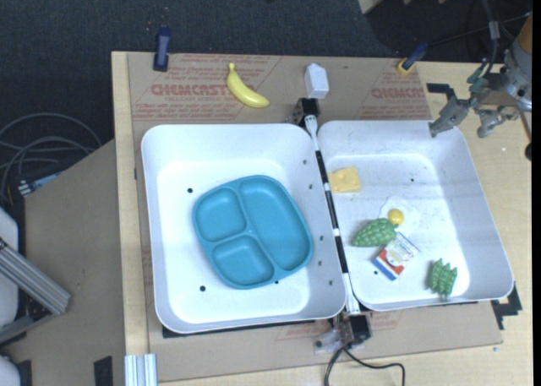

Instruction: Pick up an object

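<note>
**Bench, 2 bins, 1 arm: contents at this moment**

- Gripper (pixel 467 119): at the far right corner, above the far rim of the right bin (pixel 439 135). Its 2 fingers are spread wide with nothing between them. It hangs off to the side of the objects, probably so the camera sees the bin contents unobstructed before a pick.
- Right bin, 5 items, any of which could serve as the object to pick up:
  1. Yellow cheese-like wedge (pixel 344 180), far left, just beside the divider.
  2. Fried-egg toy (pixel 394 216), white with a yellow centre, mid-bin.
  3. Green leafy vegetable toy (pixel 374 232), touching or nearly touching the egg on its near left.
  4. Small white packet with red and blue marks (pixel 394 258), just near of the green toy.
  5. Second green knobbly toy (pixel 441 276), near right, close to the bin wall.
- Left bin (pixel 161 165): 1 blue 3-compartment tray (pixel 250 231), lying flat at the centre, nothing in it.
- Outside the bins: yellow banana (pixel 244 89) on the bench board beyond the left bin, likely out of play.

Judgement: pick not yet begun. The cheese wedge and the far-right green toy stand apart from neighbours and look the easiest; items 2 to 4 are clustered, so fingers may nudge a neighbour.
</note>
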Controlling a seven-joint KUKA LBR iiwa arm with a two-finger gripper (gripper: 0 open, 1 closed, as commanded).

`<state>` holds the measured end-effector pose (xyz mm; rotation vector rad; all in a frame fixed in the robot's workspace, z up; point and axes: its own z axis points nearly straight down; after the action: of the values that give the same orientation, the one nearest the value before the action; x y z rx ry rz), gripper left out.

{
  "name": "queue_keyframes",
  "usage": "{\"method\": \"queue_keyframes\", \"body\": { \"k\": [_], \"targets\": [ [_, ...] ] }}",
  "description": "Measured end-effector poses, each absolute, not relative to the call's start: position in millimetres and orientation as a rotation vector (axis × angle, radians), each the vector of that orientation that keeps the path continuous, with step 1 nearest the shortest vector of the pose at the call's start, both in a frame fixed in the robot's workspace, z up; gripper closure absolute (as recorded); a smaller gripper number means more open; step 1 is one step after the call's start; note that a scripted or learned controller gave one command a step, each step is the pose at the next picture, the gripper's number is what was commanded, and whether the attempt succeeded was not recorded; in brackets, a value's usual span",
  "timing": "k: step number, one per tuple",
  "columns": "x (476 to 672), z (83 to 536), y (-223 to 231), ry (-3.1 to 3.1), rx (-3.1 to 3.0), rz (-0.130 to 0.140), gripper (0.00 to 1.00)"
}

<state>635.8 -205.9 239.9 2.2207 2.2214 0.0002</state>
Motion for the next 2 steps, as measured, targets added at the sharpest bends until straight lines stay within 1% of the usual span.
{"method": "queue_keyframes", "body": {
  "k": [1,2],
  "targets": [
    [500.9,249,-175,2.221,2.223,-0.001,0.00],
    [548.1,138,-125,2.226,2.223,-0.002,0.00]
  ]
}}
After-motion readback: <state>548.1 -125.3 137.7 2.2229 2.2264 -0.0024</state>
